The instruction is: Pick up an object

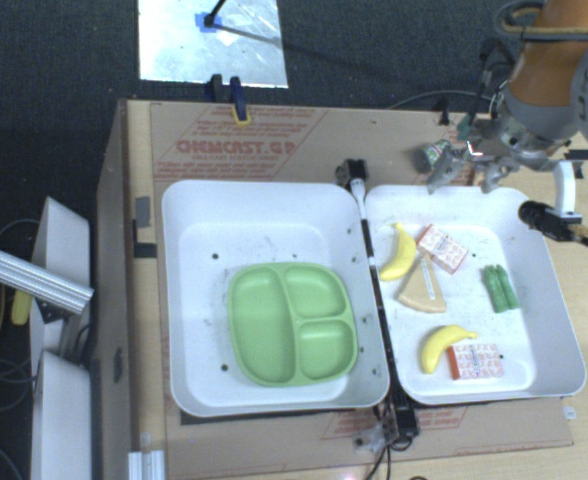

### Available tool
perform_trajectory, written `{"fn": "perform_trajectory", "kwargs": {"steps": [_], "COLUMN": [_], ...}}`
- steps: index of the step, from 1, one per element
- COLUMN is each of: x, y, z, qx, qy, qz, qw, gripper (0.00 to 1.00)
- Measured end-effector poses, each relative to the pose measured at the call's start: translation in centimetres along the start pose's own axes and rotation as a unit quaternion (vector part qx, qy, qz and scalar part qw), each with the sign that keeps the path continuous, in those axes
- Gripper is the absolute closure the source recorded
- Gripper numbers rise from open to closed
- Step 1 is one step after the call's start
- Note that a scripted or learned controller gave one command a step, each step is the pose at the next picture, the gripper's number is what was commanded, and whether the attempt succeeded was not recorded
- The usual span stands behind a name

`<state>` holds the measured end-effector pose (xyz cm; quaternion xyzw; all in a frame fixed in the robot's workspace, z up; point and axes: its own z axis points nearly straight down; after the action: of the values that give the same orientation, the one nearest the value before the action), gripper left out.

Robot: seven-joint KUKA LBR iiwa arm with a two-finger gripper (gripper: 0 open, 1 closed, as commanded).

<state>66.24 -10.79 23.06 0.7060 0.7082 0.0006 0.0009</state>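
My gripper (466, 175) hangs over the far rim of the right bin (554, 313), open, with nothing between its fingers. Below it in that bin lie a yellow banana (401, 253), a red and white box (442, 248), a tan wedge (424, 291) and a green ridged piece (499, 288). Nearer the front are a second small banana (440, 345) and another red and white box (476, 361). The gripper is apart from all of them, above and behind the first box.
The left bin (199, 238) holds a green divided plate (292, 323). A black clamp (355, 175) sits where the two bins meet at the back. Brown cardboard (244, 138) lies under the bins.
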Motion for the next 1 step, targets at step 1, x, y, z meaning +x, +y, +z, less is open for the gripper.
{"fn": "perform_trajectory", "kwargs": {"steps": [1], "x": [2.38], "y": [-0.72], "z": [14.05], "qx": [-0.003], "qy": [0.000], "qz": [-0.002], "qw": [1.0000], "gripper": [0.00]}}
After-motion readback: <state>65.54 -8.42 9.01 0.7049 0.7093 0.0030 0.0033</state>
